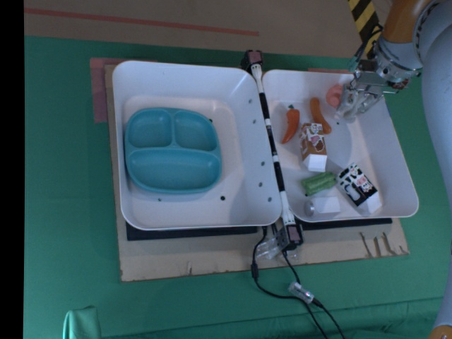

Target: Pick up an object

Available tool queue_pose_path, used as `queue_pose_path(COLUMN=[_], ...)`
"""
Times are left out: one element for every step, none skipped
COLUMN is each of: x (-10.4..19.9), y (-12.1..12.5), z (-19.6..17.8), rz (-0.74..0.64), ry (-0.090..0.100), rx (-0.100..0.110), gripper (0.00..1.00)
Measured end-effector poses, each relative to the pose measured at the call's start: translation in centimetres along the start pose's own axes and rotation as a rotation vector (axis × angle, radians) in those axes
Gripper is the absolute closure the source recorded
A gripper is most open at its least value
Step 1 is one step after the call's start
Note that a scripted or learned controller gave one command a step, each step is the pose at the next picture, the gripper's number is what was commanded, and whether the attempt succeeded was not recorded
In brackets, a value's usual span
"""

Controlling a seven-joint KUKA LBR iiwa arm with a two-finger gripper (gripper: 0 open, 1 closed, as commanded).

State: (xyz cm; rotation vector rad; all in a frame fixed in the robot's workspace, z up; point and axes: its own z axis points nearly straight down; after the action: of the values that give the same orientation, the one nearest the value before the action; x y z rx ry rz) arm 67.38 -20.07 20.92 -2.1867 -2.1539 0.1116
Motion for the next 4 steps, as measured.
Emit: queue_pose_path(x=[0.6,0.2,1.1,0.8], y=[0.3,0.0,-1.9,-0.4], z=[1.7,0.5,1.6,2.1], rz=[-0.005,0.000,-0.010,-0.007], ry=[0.004,0.000,-0.002,0.004], rx=[-0.019,-0.008,-0.095,-0.046], gripper=[1.00,1.00,1.00,1.00])
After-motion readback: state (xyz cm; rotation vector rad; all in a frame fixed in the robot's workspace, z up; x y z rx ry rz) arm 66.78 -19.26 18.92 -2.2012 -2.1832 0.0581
